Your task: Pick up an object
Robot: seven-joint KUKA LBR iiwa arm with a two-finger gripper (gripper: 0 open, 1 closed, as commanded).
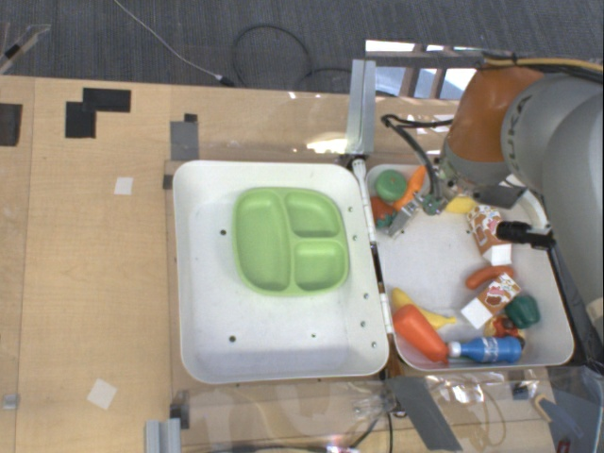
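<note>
Arm (538,130) comes in from the right, grey body with the orange band high over the right bin's (562,352) far corner, wrist angled down and left. Gripper (415,206) sits low at the bin's far-left corner, tip near the dividing wall between the two bins; jaws state: can't tell, the tip is small and cluttered by cabling. Right at the tip: a green round item (389,185) and a slim orange carrot-like piece (413,185), both just beside the gripper, contact unclear. A yellow piece (460,206) peeks out just right of the wrist. Nothing visibly between the jaws. Rest of the right bin: a brown-and-white packet (484,226) under the arm near the right wall, a small sausage (491,276) mid-right, a dark green item (522,310) near the right edge, a white block (476,313) beside it. Along the near wall: a big orange carrot (420,334), long axis running diagonally from far-left to near-right, a banana (425,311) touching it, and a blue bottle (486,350) lying on its side, long axis left-right, white cap end pointing left. Left bin (203,347) holds a green divided plate (289,240), well apart from the gripper. Both bins sit on the wood counter (85,281).
</note>
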